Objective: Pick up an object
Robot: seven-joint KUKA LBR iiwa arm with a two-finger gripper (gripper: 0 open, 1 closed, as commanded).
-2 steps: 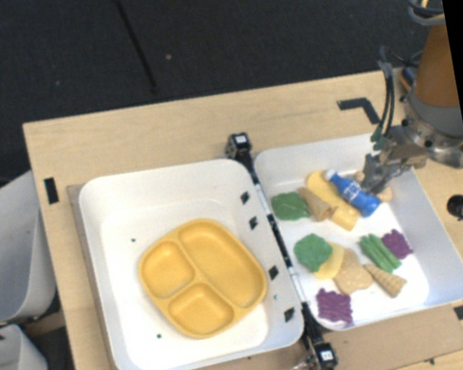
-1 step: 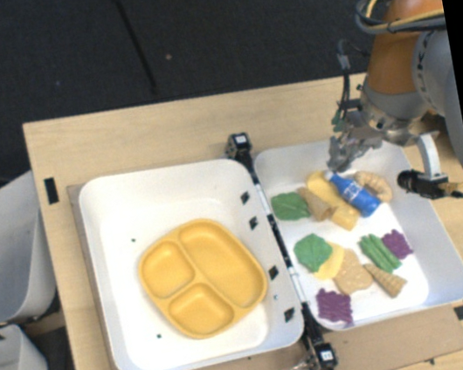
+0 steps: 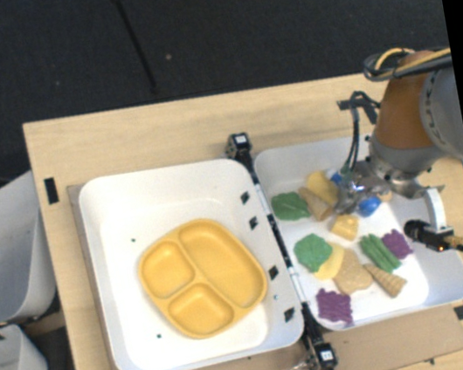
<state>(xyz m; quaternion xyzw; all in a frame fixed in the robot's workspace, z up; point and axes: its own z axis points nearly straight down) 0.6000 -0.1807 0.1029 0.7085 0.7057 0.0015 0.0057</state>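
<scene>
The right bin (image 3: 445, 288) holds several small toy foods. Among them are a green leafy piece (image 3: 288, 205), a tan and yellow piece (image 3: 317, 189), a blue piece (image 3: 369, 207), a yellow wedge (image 3: 345, 227), a round green piece (image 3: 313, 251), a tan cookie (image 3: 351, 275), a dark green piece (image 3: 377, 251), a small purple piece (image 3: 396, 242), a cone (image 3: 390, 281) and a purple grape bunch (image 3: 333, 305). My gripper (image 3: 353, 192) is low in this bin's upper middle, right by the blue piece and the yellow wedge.
The left bin (image 3: 109, 245) holds a yellow three-compartment plate (image 3: 201, 275). A clip-lined divider (image 3: 273, 243) runs between the two bins. The grey and orange arm (image 3: 410, 117) hangs over the right bin's far right corner, with cables trailing beside it.
</scene>
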